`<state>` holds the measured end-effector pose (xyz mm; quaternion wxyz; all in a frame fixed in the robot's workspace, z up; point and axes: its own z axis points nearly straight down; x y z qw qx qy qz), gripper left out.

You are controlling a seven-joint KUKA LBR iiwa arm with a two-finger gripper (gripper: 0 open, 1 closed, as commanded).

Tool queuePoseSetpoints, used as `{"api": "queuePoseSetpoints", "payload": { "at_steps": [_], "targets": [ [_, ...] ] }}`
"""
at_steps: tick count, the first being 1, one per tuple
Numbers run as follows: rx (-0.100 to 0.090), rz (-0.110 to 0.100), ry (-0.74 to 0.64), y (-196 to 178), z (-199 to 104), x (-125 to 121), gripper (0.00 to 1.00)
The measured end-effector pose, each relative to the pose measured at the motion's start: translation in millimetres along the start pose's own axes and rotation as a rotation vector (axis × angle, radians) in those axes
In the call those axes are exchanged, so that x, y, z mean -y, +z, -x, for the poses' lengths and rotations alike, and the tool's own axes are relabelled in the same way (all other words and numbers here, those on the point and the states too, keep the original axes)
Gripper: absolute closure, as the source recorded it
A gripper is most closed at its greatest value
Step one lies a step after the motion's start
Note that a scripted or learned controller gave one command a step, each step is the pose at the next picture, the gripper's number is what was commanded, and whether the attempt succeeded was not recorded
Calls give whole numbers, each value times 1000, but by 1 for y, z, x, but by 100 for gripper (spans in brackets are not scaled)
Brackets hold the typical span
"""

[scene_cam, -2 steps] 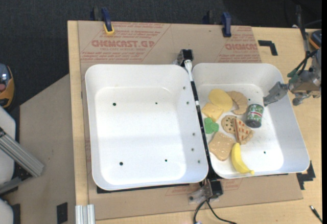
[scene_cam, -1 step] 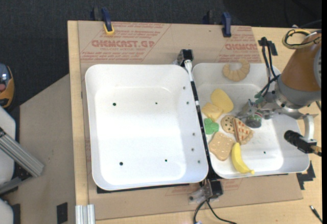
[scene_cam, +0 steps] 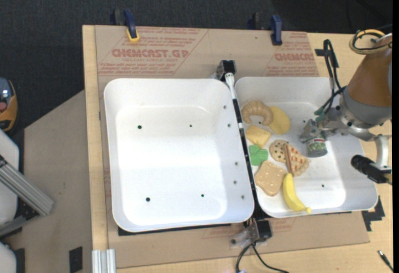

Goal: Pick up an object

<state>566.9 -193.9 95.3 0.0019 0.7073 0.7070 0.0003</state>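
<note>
Where the pincer (scene_cam: 313,139) dips, its tip blurs over something greenish (scene_cam: 317,149).

The worktop (scene_cam: 187,47), a tan board printed with red lettering, is being shown across the middle of the frame. Two white bins are being carried on it side by side: the left bin (scene_cam: 174,153) and the right bin (scene_cam: 330,194). Two blue clamps (scene_cam: 131,21) are being seen at its upper edge.

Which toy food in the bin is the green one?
The green leafy piece, at the left side of the right bin beside the divider. It lies below the yellow piece; the other foods around it are yellow, tan or brown.
</note>
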Motion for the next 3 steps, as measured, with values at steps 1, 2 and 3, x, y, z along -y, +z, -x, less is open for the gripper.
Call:
{"api": "queuePoseSetpoints", "payload": {
  "at_steps": [1, 2, 3],
  "targets": [
    [-4, -4, 1, 9, -58, 89, 100],
    [-2, 2, -4, -94, -123, 73, 100],
    [-2, 1, -5, -102, -179, 38, 100]
  ]
}}
